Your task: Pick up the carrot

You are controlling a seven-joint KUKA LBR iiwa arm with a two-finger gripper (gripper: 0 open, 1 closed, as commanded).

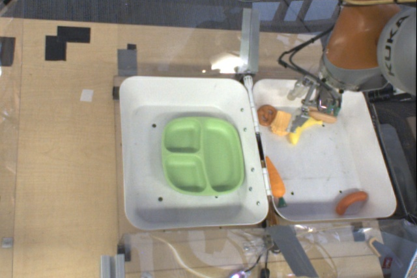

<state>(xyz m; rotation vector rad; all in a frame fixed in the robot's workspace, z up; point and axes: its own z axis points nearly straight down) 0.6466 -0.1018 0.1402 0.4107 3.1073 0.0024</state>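
Reaching in from the right, the grey arm (365, 36) with its orange band holds the end effector (311, 104) over the back part of the right bin (339, 153). I cannot tell how the end effector is set, because it is small and partly mixed with the things under it. Just below it there is a yellow banana (298, 132) and a yellow piece like cheese (281, 122), and beside them a round brown thing (266, 115), maybe a cookie. A small tan thing (324, 116) lies just at the end effector.

The carrot (275, 179) lies at the left wall of the right bin, near the front, its thick orange end toward the front. It is well apart from the end effector. In the front right corner of the same bin lies a red-orange sausage (352, 201).

The left bin (143, 140) holds a green plate (202, 154) with three compartments. Both bins stand side by side on the wooden counter (58, 159).
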